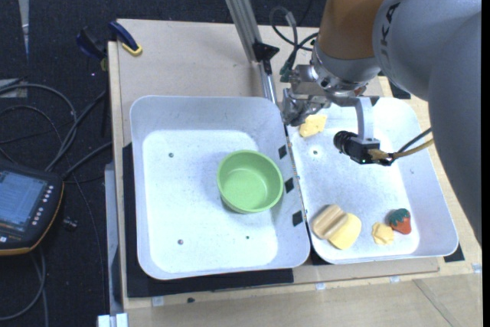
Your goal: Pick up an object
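In the right bin (429,188), my gripper (295,109) hangs at the far left corner, close to the wall shared with the other bin. A small pale yellow piece (311,125) lies just right of and below the gripper tip, touching or nearly touching it. Nothing can be seen held. Near the front of this bin lie a tan and yellow bread-like item (335,226), a small yellow lump (382,233) and a red strawberry with a green top (400,220). A green bowl (249,180) stands upright in the left bin (168,165).
A metal pole (241,11) slants up from the far rim between the bins. A black cable fitting (354,146) hangs off the wrist over the right bin. A handheld pendant (23,207) lies off the bench at left.
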You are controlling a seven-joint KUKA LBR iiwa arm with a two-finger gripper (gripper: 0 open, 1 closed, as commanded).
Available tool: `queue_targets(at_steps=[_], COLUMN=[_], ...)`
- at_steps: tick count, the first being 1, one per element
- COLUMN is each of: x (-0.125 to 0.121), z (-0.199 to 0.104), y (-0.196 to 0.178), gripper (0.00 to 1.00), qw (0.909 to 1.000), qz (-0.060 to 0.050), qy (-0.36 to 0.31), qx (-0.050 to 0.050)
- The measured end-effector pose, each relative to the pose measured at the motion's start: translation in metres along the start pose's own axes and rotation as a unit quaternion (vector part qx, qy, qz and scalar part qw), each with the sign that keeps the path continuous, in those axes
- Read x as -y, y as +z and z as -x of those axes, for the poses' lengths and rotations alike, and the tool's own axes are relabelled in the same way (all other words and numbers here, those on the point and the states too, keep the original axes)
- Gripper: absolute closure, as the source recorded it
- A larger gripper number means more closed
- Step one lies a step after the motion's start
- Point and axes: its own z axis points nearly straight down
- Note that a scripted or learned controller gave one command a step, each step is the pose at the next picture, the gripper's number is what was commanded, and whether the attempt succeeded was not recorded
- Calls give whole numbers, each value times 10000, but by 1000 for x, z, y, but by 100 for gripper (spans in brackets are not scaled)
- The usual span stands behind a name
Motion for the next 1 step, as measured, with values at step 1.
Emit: queue_targets(at_steps=[1], x=[-14], z=[-46], y=[-6], gripper=[100], qw=[10000], qz=[4], qy=[-1], qx=[-4])
